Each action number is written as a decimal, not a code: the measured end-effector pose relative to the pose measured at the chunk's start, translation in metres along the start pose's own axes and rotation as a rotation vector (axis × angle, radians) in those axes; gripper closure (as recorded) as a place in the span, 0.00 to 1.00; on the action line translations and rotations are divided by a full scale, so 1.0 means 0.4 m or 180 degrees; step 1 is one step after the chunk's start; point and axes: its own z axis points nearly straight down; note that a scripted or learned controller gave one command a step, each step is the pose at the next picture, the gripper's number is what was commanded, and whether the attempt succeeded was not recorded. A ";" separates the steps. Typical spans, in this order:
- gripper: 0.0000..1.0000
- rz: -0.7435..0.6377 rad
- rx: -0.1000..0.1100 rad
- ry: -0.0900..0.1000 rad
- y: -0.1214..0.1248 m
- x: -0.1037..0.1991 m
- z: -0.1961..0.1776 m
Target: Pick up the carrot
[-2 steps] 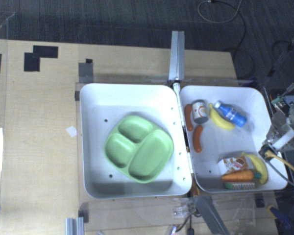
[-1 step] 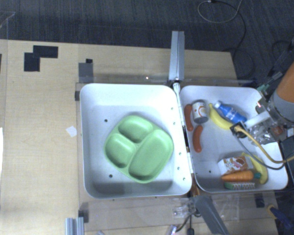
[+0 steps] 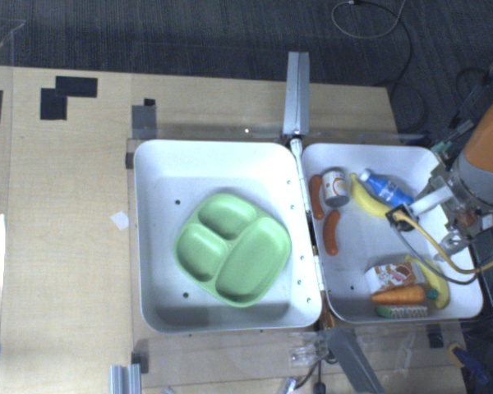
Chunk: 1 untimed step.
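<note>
**Carrot not yet picked; arm parked at the right bin's edge**

The carrot (image 3: 400, 295) lies flat on the floor of the right bin (image 3: 357, 257), down at about five o'clock in that bin, close to the near wall. It points roughly left to right, its green end toward three o'clock. It sits just below a small snack packet (image 3: 390, 276) and beside a yellow banana (image 3: 431, 281) that curves along its right end; whether these touch the carrot is too fine to tell.

The arm (image 3: 486, 150) enters from three o'clock, its orange band visible at the frame edge. The gripper (image 3: 458, 228) hangs over the right rim of that bin, at about three o'clock, well apart from the carrot. Nothing shows between its parts, and how far open it stands cannot be told from this angle. Yellow cable loops trail beneath it.

By this reading the task is at its start: the carrot is untouched, so the approach, the descent, the closing and the lift are all left to do. The crowding around the carrot looks likely to make a clean grasp awkward.

Other things in the right bin: a small can (image 3: 336, 187) at eleven o'clock, two sausages (image 3: 331, 231) along the left wall, a second banana (image 3: 368, 202) and a blue bottle (image 3: 386, 190) near twelve. The left bin (image 3: 156, 220) holds a green divided plate (image 3: 232, 248).

The can, bottle and packet carry printed labels, but no wording is legible at this size.
</note>
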 end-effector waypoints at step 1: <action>0.00 -0.0603 -0.0036 0.0024 0.124 -0.095 0.225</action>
